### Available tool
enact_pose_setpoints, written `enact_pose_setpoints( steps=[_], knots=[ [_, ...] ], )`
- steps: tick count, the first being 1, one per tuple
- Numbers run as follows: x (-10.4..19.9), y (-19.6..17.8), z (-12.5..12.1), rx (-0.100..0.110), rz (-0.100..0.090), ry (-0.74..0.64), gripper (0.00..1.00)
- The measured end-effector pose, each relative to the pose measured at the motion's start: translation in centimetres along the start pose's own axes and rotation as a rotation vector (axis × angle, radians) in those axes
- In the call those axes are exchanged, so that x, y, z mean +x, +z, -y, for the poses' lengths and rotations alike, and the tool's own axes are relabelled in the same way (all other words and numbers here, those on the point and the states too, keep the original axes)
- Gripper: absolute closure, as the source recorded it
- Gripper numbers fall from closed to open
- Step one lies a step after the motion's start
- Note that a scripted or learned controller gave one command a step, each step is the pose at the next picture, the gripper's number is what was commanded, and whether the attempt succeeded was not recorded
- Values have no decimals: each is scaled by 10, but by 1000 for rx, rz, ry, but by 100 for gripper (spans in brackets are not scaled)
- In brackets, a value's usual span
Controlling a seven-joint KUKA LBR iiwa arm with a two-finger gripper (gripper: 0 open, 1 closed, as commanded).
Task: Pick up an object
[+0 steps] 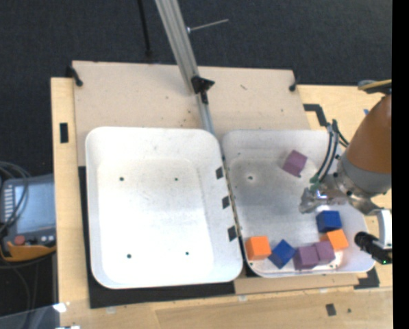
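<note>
The right bin [259, 156] holds several small cubes. A purple cube [294, 162] lies alone toward the bin's back. Along the front edge sit an orange cube [258, 247], a blue cube [282, 253] and two purple cubes [305, 257] [323, 252]. Another blue cube [329, 221] and an orange cube [338, 239] lie at the right side. My gripper [315, 199] hangs low over the right part of this bin, just above and left of that blue cube. The orange-banded wrist [370, 149] rises behind it.
The left bin [156, 204] stands beside the right one, its rim touching the shared divider. A slanted metal post [180, 40] rises from the bench's back. A pendant with cables [22, 214] lies off the bench at far left.
</note>
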State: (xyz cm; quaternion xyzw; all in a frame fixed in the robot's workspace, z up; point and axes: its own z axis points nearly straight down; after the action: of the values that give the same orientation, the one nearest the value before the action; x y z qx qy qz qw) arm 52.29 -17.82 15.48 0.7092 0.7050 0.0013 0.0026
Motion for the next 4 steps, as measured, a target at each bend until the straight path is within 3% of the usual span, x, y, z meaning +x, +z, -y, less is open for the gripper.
enact_pose_setpoints(
  steps=[2, 4],
  knots=[
    [-9, -115, 1, -3, 1, -10, 100],
    [79, -107, -1, 4, -3, -13, 100]
  ],
)
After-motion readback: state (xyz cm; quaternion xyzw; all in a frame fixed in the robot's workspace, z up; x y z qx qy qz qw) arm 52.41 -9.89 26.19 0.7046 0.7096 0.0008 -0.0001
